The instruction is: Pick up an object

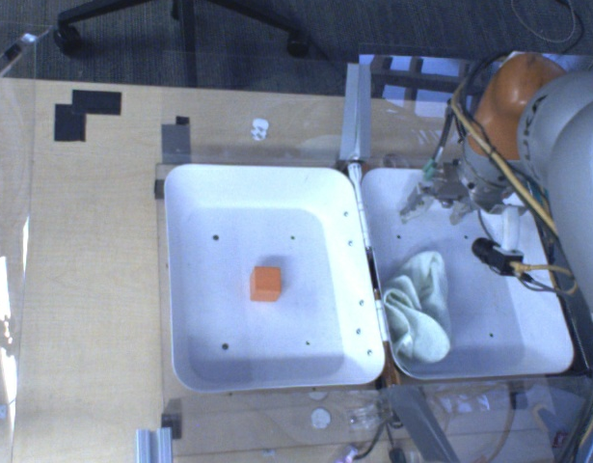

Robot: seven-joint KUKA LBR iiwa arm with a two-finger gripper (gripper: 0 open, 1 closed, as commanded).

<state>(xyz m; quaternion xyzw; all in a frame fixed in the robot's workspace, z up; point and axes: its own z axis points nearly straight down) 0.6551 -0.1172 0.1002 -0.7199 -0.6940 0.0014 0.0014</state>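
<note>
Two shallow white bins side by side on a pale wooden tabletop [84, 258].

In the left bin [209, 201], a small orange cube [266, 284]. Alone on the bin floor, roughly midway between the left and right walls, a little nearer the near edge than the far one, touching no wall.

In the right bin [527, 336], a crumpled cloth [418, 307]. Off-white with a faint green tint, bunched against the left wall and trailing toward the near-left corner. Well apart from the orange cube, with the two bins' adjoining rims between them.

Over the far-left corner of the right bin, the claw [434, 201], carried in from the right by the grey arm [576, 133] with its orange band [513, 90]. Spread apart, fingers [412, 206] angled down toward the bin's left wall, nothing pinched between them. Clear of the cloth, on its far side. Cannot tell whether raised off the bin floor or resting on it.

On the tabletop just beyond the left bin's far edge, a small white scrap [259, 128]. Toward the tabletop's far-left corner, black tape patches [84, 114]. Past the tabletop's far edge, on dark carpet, the black legs of a wheeled chair base [180, 13].
</note>
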